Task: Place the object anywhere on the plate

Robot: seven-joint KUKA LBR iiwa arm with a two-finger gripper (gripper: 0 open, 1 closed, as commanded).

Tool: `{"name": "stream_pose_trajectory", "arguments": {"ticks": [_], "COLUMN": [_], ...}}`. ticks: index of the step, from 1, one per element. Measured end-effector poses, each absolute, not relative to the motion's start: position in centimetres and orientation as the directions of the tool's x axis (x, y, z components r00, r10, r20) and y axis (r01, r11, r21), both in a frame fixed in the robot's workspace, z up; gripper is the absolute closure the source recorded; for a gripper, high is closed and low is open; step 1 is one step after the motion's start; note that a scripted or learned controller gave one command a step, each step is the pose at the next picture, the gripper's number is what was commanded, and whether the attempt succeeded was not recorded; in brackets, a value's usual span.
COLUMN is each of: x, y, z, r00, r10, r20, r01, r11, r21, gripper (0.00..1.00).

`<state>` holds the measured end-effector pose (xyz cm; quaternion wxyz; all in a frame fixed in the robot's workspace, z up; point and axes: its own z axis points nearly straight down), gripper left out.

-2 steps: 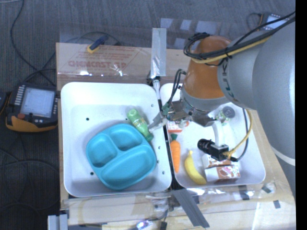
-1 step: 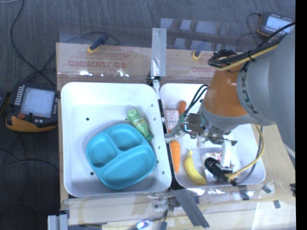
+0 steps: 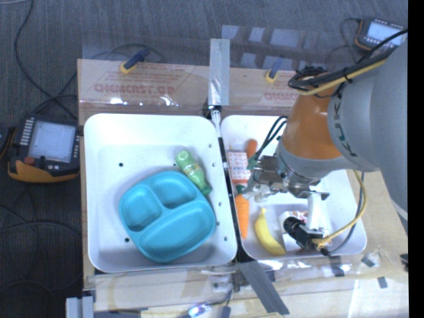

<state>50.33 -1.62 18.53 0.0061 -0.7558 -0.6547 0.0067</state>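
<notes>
A blue plate with three compartments lies in the left bin, toward its front. A green bottle lies at the plate's far right rim, touching it. My gripper hangs low over the left part of the right bin, among the items there. Just below and left of it lies an orange carrot, with a yellow banana beside it. A white and red packet lies to the gripper's left against the bin wall. The wrist hides what is under the gripper.
A second orange piece lies beyond the packet in the right bin. The wall between the two bins runs just left of the gripper. A pendant lies on the floor left of the bench.
</notes>
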Motion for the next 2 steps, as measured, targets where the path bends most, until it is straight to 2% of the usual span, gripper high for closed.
{"name": "stream_pose_trajectory", "arguments": {"ticks": [1, 2], "x": [50.93, 50.93], "y": [5.54, 5.52], "z": [17.96, 17.96], "r00": [0.34, 0.34], "r10": [0.941, 0.94], "r20": [-0.005, -0.005], "r01": [0.941, 0.94], "r11": [-0.34, -0.34], "r21": [-0.009, -0.009], "gripper": [1.0, 0.0]}}
